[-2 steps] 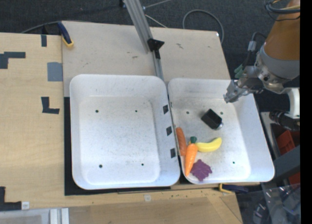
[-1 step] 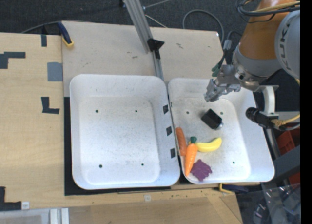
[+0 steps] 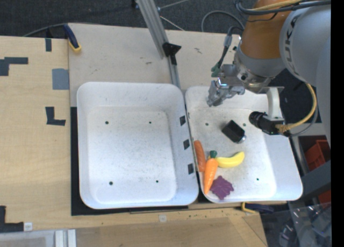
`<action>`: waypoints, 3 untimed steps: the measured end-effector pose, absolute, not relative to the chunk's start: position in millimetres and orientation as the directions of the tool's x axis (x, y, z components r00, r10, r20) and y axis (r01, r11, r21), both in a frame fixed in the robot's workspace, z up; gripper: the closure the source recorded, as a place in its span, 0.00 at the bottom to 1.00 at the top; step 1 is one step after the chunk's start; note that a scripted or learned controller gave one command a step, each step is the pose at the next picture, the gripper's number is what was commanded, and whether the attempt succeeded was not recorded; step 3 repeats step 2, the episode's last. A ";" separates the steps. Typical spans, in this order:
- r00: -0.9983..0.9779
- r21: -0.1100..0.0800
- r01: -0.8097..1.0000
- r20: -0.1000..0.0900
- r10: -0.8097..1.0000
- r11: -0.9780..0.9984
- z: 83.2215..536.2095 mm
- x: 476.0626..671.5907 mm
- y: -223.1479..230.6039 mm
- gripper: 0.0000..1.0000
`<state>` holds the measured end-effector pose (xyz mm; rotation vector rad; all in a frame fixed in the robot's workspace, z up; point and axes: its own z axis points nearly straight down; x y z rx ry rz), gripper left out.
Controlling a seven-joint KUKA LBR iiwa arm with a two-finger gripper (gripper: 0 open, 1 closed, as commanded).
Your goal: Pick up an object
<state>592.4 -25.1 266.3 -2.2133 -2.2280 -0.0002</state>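
Camera view, looking down at a slant: arm reaches in from the right, tool [image 3: 216, 94] hanging over the far-left corner of the right bin [image 3: 279, 186], nothing between its tips as far as I can see; whether it's set wide or narrow I can't tell from this angle. Candidates all sit in the right bin: a black block [image 3: 234, 131] near the middle, nearest the tool, apart from the rest; a yellow banana [image 3: 231, 159] just in front of it; two orange carrots [image 3: 205, 166] lying along the left wall, touching each other; a purple grape bunch [image 3: 221, 187] by the front edge, touching the carrot tip. They look like toy food, prob. light, stiff plastic, smooth, so apt to slip. Black block looks the easiest: compact, flat sides, free room all round, grip across its short width. Carrots sit tight to the wall, poor access. Banana is curved, take it mid-body. Bin floor is white, flat, speckled, shallow rim. Left bin [image 3: 129, 92] has no items in it. Table [image 3: 32, 133] is pale wood w/ tape marks; a metal post [image 3: 153, 17] stands behind the bins.
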 end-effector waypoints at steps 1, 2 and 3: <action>-0.006 0.000 1.000 0.001 1.000 0.006 264.6 616.1 20.1 1.00; -0.006 -0.001 1.000 0.000 1.000 0.006 257.1 625.2 66.3 1.00; -0.006 -0.001 1.000 0.000 1.000 0.006 257.1 625.2 66.3 1.00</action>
